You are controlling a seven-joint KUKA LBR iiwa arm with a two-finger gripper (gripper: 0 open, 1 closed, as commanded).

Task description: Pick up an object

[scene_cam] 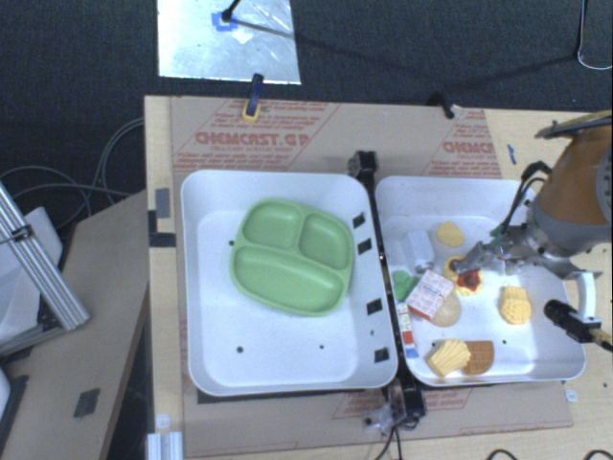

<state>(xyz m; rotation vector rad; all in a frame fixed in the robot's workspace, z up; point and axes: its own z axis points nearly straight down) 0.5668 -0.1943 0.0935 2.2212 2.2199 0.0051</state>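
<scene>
Gripper (467, 268) at the end of the grey KUKA arm (565, 209) hangs low over the right bin (479, 192), its tip just above a small red-and-yellow toy food piece (467, 280) near the bin's middle; whether it is released or clamped cannot be told from this angle, and nothing is seen held in it. That red-and-yellow piece lies among the other objects, touching a red-and-white packet (430, 295) that sits tilted to its left. Just under the packet's lower edge peeks a tan round piece (447, 314). A green item (403, 284) lies left of the packet, close to the bin's left wall. Farther up the bin rests a yellow rounded piece (449, 234), apart from the cluster. To the right of the gripper's tip, a yellow ridged block (515, 305) sits on its own. Near the bin's front wall, a yellow wavy piece (447, 356) touches a brown slab (478, 356) to its right.

In the left bin (206, 286), a green divided plate (292, 256) with three compartments lies flat near the centre, slightly turned. Both bins stand side by side on a cardboard sheet (316, 137) printed with red lettering. Beyond the cardboard, a shiny metal sheet (225, 27) lies on dark carpet. An aluminium frame rail (34, 257) slants at the far left.
</scene>
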